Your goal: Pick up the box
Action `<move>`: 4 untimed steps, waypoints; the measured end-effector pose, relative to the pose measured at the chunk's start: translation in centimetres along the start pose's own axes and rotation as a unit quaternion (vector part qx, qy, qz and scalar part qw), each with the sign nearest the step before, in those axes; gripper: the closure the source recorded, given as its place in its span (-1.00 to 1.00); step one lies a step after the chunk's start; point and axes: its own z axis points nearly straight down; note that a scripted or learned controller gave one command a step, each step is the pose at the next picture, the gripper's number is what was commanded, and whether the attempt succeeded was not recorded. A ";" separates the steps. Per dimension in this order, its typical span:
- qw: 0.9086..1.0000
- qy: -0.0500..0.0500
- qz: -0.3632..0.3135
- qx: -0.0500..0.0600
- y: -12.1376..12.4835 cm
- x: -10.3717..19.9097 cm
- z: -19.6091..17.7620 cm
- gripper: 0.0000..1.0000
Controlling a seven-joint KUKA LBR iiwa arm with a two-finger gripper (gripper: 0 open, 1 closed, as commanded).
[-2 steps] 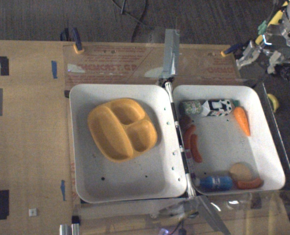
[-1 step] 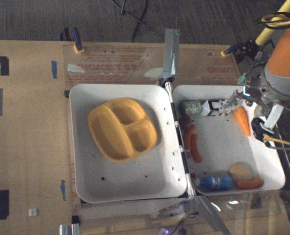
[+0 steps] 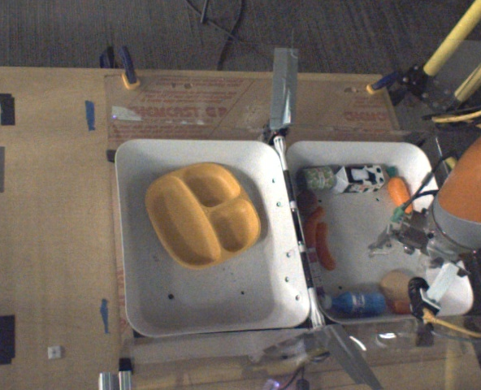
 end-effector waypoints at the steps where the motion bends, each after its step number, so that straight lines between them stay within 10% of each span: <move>1: 1.000 0.000 -0.002 -0.002 0.2 -0.2 -22.1 -1.00; 3: 0.978 0.003 0.209 -0.007 -1.2 1.8 2.7 -1.00; 4: 0.978 0.004 0.210 -0.008 -1.1 1.9 1.7 1.00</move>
